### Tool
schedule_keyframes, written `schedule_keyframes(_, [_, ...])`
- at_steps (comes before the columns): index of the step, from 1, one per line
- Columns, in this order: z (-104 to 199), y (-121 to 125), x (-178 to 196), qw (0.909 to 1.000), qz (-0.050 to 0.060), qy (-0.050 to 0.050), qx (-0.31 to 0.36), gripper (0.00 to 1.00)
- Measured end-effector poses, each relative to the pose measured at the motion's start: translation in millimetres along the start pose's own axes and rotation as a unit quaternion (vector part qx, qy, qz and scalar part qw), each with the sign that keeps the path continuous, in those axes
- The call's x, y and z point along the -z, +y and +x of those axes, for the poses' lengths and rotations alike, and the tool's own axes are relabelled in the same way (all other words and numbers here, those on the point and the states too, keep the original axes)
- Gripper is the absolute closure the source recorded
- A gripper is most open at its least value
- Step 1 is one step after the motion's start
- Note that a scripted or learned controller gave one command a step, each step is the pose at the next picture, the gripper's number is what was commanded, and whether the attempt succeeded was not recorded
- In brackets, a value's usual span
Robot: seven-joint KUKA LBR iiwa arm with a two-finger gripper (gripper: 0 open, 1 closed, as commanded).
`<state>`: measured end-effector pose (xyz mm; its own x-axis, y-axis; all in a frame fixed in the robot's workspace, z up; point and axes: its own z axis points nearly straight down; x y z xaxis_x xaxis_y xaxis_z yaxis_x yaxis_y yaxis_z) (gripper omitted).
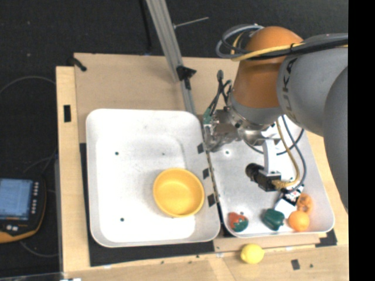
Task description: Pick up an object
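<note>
The gripper (214, 136) hangs over the far left part of the right bin (234, 163), close to the wall between the two bins. I see nothing held in it. Along that bin's near edge lie a red object with a green top (237, 220), a dark green object (273, 218) and an orange ball (299, 220). A smaller orange object (304, 202) sits just behind the ball. A yellow bowl (179, 192) stands upright in the left bin (117, 157), near its right side.
A yellow lemon-like object (252, 253) lies on the bench outside the bins, in front of the right one. A slanted metal pole (170, 45) rises behind the bins. The arm's bulk covers the right bin's far right.
</note>
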<state>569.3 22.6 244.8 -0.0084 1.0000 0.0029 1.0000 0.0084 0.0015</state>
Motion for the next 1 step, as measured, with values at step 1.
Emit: schedule_keyframes(1, [53.2,-20.2,-9.5,1.0000,0.001,-0.001,-0.002,1.00])
